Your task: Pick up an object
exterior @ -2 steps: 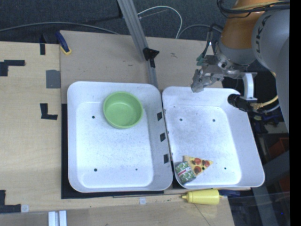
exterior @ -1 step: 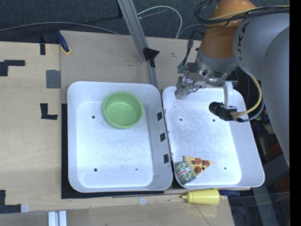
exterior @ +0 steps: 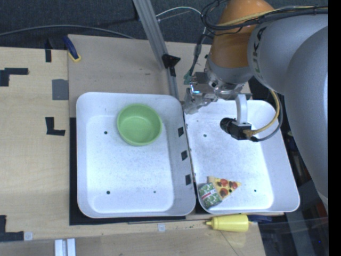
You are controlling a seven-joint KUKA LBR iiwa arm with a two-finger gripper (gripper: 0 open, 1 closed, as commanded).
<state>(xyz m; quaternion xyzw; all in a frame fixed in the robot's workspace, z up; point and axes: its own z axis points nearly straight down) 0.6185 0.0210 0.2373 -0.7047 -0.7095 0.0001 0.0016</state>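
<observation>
Over the upper left corner of the right-hand shallow white plastic bin (exterior: pixel 266 199), the end effector (exterior: pixel 196 101) hangs at the foot of the grey arm with its orange band (exterior: pixel 241 9). Whether the end effector is open or closed cannot be told: the metal parts blur together against the bin rim, and no object is seen in its grasp. Just to its right, a black cylindrical fitting (exterior: pixel 234 127) with a yellowish hose (exterior: pixel 270 127) projects from the wrist over the bin floor.

Near the front left corner of the same bin lies a flat triangular pizza-slice toy with red and green toppings (exterior: pixel 225 185), touching a small round green-patterned item (exterior: pixel 209 193) beside it. No writing or brand mark is legible on either.

The left-hand shallow white plastic bin (exterior: pixel 96 196) holds a light green round bowl (exterior: pixel 139 124), upright, toward its rear centre.

On the wooden bench (exterior: pixel 32 175) in front of the right bin lies a yellow squeeze bottle (exterior: pixel 230 223) on its side, just outside the rim. Black tape marks (exterior: pixel 52 126) sit on the bench at left. A grey metal strut (exterior: pixel 151 23) rises diagonally behind the bins.
</observation>
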